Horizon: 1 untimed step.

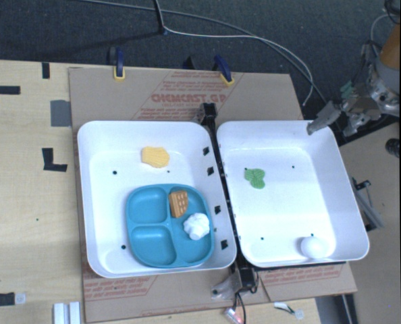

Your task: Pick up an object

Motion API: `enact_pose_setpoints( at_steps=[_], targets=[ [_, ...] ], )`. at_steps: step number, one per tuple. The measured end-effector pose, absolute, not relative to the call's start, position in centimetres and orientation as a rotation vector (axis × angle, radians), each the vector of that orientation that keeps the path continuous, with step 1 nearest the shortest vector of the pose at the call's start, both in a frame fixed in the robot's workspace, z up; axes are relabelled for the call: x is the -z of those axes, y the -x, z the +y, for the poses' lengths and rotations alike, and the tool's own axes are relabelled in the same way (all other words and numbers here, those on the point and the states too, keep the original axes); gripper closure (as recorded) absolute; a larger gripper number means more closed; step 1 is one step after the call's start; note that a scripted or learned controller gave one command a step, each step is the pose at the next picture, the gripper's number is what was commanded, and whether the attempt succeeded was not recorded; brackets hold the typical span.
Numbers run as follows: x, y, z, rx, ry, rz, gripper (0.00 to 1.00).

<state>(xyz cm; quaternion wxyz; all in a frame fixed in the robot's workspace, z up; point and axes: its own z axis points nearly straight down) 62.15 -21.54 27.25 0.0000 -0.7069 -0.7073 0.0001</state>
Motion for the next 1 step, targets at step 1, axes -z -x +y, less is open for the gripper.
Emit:
enact_pose_setpoints(
  at_steps=[1],
  targets=[
    [-27.24,-62.15,-21.54,0.000,2.221,-2.222,0.00]
  ],
)
